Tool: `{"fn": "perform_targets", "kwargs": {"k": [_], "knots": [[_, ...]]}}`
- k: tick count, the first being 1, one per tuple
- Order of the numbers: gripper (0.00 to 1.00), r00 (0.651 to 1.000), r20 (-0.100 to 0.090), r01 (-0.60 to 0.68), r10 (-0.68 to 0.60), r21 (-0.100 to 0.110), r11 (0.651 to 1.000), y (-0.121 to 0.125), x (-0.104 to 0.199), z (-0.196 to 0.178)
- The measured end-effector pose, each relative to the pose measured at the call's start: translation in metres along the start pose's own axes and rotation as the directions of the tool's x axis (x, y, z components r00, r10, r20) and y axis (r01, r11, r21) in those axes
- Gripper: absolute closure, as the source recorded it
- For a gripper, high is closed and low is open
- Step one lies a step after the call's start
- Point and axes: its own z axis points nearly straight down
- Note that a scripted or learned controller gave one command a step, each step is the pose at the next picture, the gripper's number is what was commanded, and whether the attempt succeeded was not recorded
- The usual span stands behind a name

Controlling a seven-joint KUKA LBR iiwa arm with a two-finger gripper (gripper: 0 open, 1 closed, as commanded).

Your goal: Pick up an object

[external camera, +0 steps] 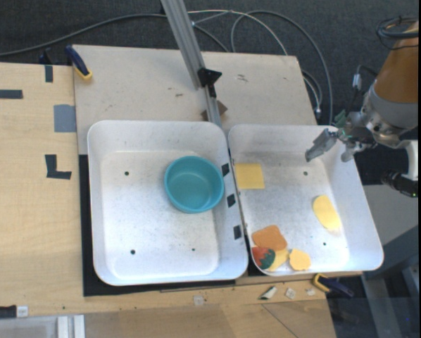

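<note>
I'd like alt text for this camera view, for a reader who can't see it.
A robot arm's claw hovers over the right bin's far edge, holding nothing. That bin contains yellow and orange foam pieces; the left bin contains a teal bowl.

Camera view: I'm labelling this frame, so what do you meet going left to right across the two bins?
Left bin → blue bowl → yellow square → orange piece → yellow oval → gripper above the right bin's far right edge.
</note>
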Motion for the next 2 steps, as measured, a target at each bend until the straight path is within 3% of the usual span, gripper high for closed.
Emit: {"fn": "perform_targets", "kwargs": {"k": [1,2], "knots": [[0.0,1.0,0.0,0.0,0.0,0.0,1.0,0.0,0.0,0.0],[0.0,1.0,0.0,-0.001,0.001,0.005,1.0,0.002,-0.007,0.06]]}}
